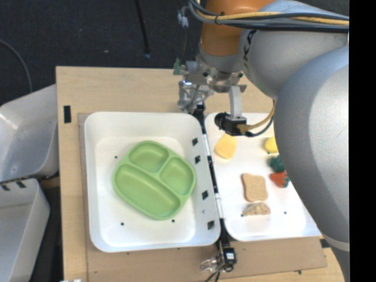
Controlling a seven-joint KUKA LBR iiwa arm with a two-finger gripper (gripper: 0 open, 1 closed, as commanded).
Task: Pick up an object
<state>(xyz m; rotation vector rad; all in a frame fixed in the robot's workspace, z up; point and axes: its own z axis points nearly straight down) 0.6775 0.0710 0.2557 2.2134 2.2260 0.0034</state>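
My gripper (pixel 192 100) hangs over the back end of the divider between the two bins, below the orange band of the arm. A green divided plate (pixel 154 180) lies in the left bin (pixel 100 228). In the right bin (pixel 294 225) lie a yellow rounded piece (pixel 225 147), a tan bread slice (pixel 254 187), a pale crumbly lump (pixel 257 209) and a red item (pixel 279 178). A small yellow item (pixel 271 144) is partly hidden by the arm. The yellow rounded piece is the one closest to the gripper, to its right and nearer the front.
The big grey arm covers the right bin's right side and back corner. A black cable end (pixel 228 123) hangs just behind the yellow rounded piece. Black clips line the divider (pixel 208 175). A white casing (pixel 26 128) stands left of the bench.
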